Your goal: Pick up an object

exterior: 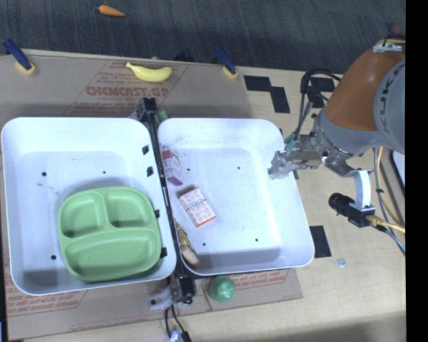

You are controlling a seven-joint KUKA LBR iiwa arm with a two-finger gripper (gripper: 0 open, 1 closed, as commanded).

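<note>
Cardboard carton, small, red and white: lies flat in the right bin, well left of and below the pincer. Judged light, stiff, crushable; best taken across its narrow sides. Pincer opening cannot be told.

Arm reaches in from right, hand low.

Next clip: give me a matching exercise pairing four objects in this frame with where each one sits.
Things:
1. green divided plastic plate
2. small red-and-white carton
3. yellow banana
4. small green ball

Places:
A. on the cardboard behind the bins
B. in the left white bin
C. on the cardboard in front of the bins
D. in the right white bin

Pairs: 1-B, 2-D, 3-A, 4-C
</note>
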